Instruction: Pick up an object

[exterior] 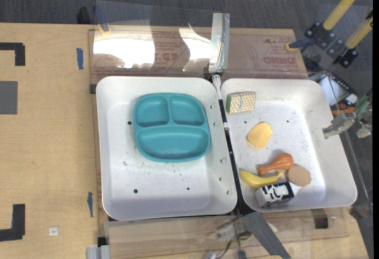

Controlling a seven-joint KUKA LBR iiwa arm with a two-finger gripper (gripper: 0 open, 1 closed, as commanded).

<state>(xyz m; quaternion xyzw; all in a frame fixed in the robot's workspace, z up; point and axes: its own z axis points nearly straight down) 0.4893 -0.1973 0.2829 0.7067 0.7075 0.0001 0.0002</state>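
The right bin (308, 98) holds several small objects. A green-and-white patterned block (241, 102) lies near its back left corner, with a yellow rounded piece (259, 134) in front of it. Toward the front sit an orange drumstick shape (276, 163), a yellow banana (257, 179), a brown round piece (299, 176) and a black-and-white item (276, 191). My gripper (333, 128) shows as a small grey part at the bin's right rim, apart from all the objects, with nothing seen in it.
The left bin (115, 175) holds a teal divided plate (172, 126). A clear plastic sheet (157, 44) and a metal strip (219, 41) lie behind the bins. Yellow poles and clamps (337, 21) stand at the back right.
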